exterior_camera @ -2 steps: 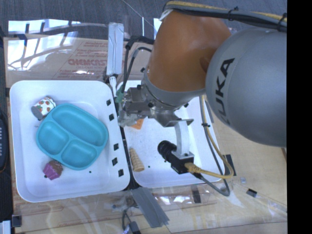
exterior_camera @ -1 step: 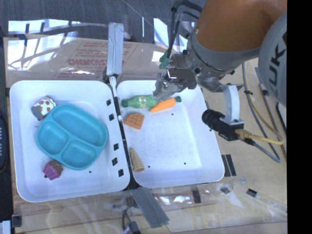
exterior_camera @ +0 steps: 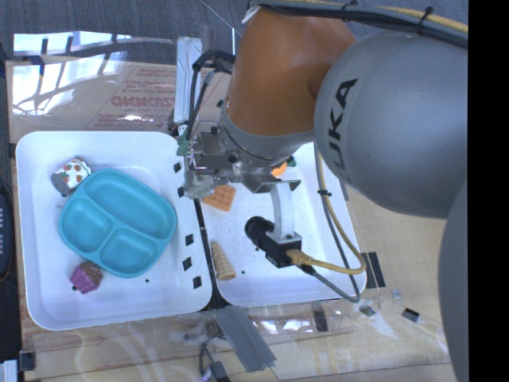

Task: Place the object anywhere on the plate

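A blue divided plate (exterior_camera: pixel 118 221) lies in the left bin (exterior_camera: pixel 40 293). In the right bin (exterior_camera: pixel 318 285) an orange waffle piece (exterior_camera: pixel 222 198) lies just below my gripper (exterior_camera: pixel 205 177), near the bin's left wall. A tan cone (exterior_camera: pixel 223 261) lies further toward the front of that bin. The gripper hangs low over the waffle piece, and the arm's orange and grey body hides the fingers and most of the right bin.
Beside the plate in the left bin sit a white toy with brown and red spots (exterior_camera: pixel 71 173) at the back left and a purple toy (exterior_camera: pixel 86 278) at the front. A black part of the arm (exterior_camera: pixel 266 241) with a yellow cable (exterior_camera: pixel 334 267) hangs over the right bin.
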